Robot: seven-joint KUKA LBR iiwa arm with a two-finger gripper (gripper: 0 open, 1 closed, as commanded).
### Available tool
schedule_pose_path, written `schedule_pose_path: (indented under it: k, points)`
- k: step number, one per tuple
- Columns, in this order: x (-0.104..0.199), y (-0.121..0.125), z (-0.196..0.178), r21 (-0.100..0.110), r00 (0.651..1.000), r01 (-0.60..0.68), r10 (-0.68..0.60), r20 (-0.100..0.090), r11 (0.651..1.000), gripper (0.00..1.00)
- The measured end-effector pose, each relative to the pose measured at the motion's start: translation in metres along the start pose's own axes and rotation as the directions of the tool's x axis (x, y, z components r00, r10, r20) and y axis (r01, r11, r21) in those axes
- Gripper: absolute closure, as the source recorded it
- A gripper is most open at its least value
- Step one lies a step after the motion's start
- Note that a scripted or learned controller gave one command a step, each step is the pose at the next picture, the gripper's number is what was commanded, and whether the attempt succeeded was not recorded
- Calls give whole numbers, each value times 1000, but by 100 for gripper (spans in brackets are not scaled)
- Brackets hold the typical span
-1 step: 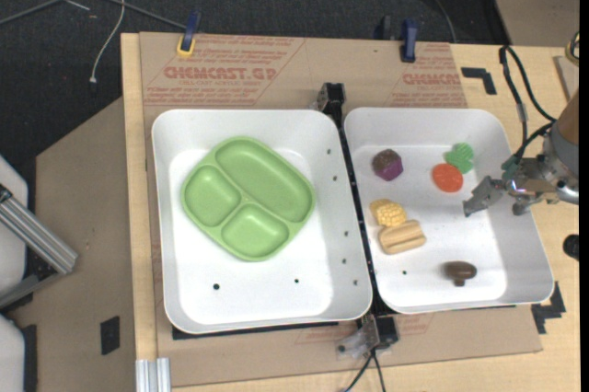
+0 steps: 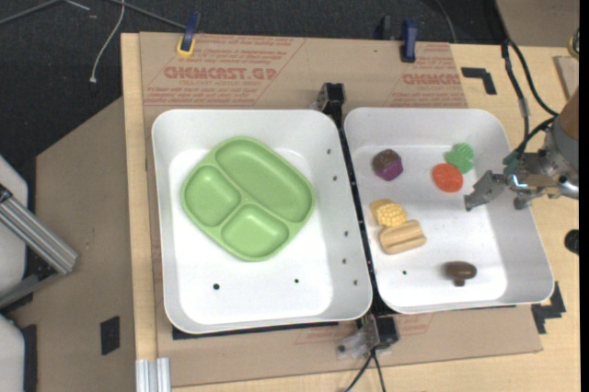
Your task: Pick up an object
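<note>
The right bin (image 2: 515, 289) holds several toy foods: a purple piece (image 2: 387, 164), a red tomato (image 2: 448, 178) with a green leafy piece (image 2: 460, 155) behind it, a yellow corn cob (image 2: 389, 214), a tan bun (image 2: 402, 237) and a small brown piece (image 2: 460, 270). My gripper (image 2: 502, 198) hovers over the right side of this bin, just right of the tomato. Its fingers are spread open with nothing between them. The arm comes in from the right edge.
The left bin (image 2: 184, 289) holds a green divided plate (image 2: 247, 197). A black clamp (image 2: 330, 96) sits at the top of the seam between the bins. Cables run down the right side, near the arm.
</note>
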State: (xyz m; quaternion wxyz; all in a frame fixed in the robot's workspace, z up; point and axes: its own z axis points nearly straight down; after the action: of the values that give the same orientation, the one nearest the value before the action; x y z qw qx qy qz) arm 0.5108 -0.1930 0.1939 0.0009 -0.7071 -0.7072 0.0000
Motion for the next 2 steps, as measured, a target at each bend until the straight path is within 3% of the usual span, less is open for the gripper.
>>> schedule_pose_path:
  k: [2]
  points:
    - [-7, -8, 106, 5, 1000, -1, 1, -3, 1000, 0]
